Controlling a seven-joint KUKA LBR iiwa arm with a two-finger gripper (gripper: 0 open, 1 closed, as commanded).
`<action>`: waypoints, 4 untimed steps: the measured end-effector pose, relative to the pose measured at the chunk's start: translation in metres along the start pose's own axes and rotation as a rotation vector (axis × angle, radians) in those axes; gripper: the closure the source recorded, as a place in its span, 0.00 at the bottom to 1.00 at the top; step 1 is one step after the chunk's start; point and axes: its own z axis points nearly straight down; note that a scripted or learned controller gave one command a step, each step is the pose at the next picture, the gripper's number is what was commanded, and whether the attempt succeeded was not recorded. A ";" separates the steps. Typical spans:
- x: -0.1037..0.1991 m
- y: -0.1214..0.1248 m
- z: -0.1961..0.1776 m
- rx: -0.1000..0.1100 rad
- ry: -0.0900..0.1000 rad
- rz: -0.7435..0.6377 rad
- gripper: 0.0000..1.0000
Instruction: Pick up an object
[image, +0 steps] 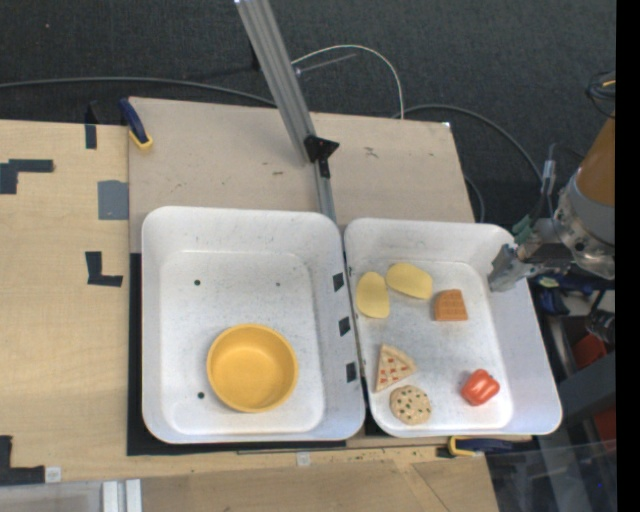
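A round, tan cookie with dark specks lies at the front of the right-hand shallow white plastic bin, closest to the viewer. Touching its upper left edge is a triangular pizza slice with red dots, its narrow tip pointing away toward the bin's far wall and its long axis running front to back. To the cookie's right sits a glossy red pepper-shaped toy. Farther back from the cookie lie a square, ridged orange waffle piece, a smooth pale yellow oval and a second yellow oval, the last standing lengthwise front to back. The left white bin, speckled and matte, holds a round yellow plastic bowl, well left of the cookie. The grey metal gripper hovers over the right bin's far right rim, well behind the cookie; whether it is open or closed cannot be told, and nothing is seen in it.
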 end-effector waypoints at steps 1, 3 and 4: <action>0.046 0.007 0.018 0.007 0.002 -0.003 1.00; 0.159 0.032 0.031 0.006 0.003 -0.006 1.00; 0.220 0.038 0.046 0.008 0.002 -0.006 1.00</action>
